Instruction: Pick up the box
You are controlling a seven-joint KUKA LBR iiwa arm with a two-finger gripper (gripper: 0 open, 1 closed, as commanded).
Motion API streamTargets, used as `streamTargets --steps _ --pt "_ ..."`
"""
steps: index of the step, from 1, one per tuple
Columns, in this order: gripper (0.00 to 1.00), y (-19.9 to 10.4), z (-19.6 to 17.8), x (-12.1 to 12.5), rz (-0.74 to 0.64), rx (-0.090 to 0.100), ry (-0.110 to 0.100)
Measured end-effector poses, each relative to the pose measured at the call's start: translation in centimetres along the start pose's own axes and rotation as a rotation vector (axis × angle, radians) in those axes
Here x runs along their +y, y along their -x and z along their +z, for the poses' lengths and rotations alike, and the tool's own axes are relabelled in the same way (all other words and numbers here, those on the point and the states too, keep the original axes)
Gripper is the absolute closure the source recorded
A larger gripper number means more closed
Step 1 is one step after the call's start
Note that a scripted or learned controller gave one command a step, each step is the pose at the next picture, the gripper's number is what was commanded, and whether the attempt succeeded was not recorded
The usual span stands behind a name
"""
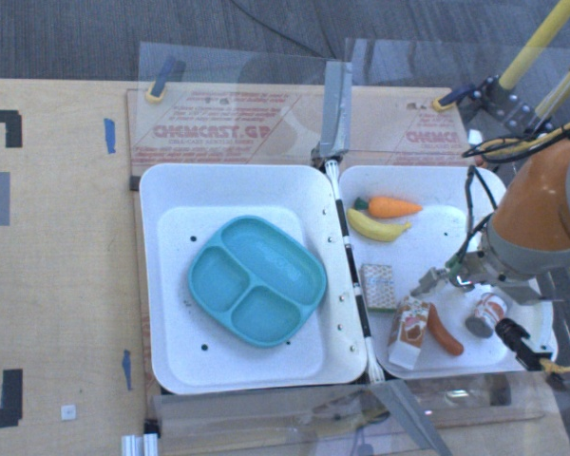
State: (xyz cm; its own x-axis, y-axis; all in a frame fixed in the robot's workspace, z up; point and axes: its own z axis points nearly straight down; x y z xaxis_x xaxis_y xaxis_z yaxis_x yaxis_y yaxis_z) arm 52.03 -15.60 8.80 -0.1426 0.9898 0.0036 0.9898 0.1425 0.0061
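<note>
The box [378, 286], small, flat and pale with a green-speckled top, lies at the left side of the right bin [453, 218], close to the divider. My gripper [445, 277] hangs over the middle of that bin, just to the right of the box and above a white and red carton [410, 334]. It is open with nothing between its fingers. The grey wrist and orange band [551, 202] reach in from the right.
In the right bin a carrot [393, 206] and a banana [377, 226] lie at the back. A sausage [445, 332] and a small can [484, 313] lie near the front. The left bin [161, 255] holds a blue divided plate [256, 279].
</note>
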Motion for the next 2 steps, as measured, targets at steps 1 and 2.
streamTargets --steps 1,2 --pt "0.0 -4.3 -0.4 1.0 -0.058 -0.021 -0.003" --pt "0.0 -3.0 0.0 8.0 -0.049 -0.009 0.003"
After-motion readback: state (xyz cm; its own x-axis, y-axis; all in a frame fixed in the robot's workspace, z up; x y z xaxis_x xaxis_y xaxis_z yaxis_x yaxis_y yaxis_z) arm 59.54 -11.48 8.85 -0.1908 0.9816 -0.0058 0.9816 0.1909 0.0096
